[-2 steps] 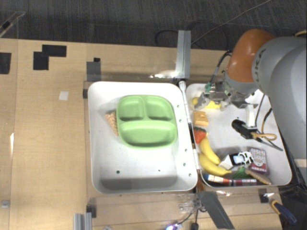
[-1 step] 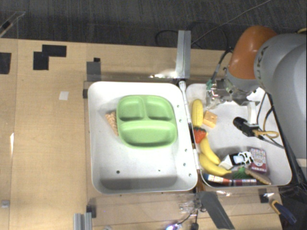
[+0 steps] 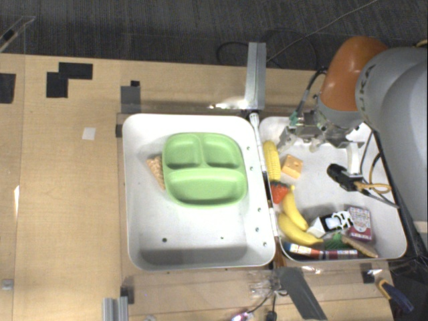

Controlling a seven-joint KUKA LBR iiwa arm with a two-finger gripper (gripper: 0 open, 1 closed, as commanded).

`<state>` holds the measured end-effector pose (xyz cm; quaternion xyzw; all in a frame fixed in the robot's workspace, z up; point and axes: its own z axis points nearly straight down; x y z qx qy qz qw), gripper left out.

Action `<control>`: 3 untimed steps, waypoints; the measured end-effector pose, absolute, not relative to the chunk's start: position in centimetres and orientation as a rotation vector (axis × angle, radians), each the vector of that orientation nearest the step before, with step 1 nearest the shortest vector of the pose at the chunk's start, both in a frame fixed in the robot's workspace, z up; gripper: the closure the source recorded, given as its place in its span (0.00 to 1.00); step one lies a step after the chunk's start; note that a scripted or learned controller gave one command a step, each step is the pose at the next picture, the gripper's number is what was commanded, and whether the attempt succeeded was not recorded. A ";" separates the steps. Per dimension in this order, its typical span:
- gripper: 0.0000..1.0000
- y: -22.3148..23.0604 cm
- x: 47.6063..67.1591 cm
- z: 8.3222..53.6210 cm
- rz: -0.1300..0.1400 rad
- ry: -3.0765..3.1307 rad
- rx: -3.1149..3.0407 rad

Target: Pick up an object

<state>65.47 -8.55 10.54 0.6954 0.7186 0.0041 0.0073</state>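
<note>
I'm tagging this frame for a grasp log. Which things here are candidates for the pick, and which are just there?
Pick candidates, in the right bin:
corn cob
cheese wedge
bananas
strawberry
small card box
gripper above them

Just there:
green divided plate in the left bin
metal post

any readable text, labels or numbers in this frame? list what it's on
None can be read.
Small pink box in the right bin: printed front, too small and blurred.
Black and white item beside it: markings, no legible letters.
Marker along the bin's near wall: any print too small.
Green divided plate in the left bin: no text seen.
</note>
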 end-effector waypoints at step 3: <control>1.00 -1.7 64.6 20.7 0.009 2.383 2.039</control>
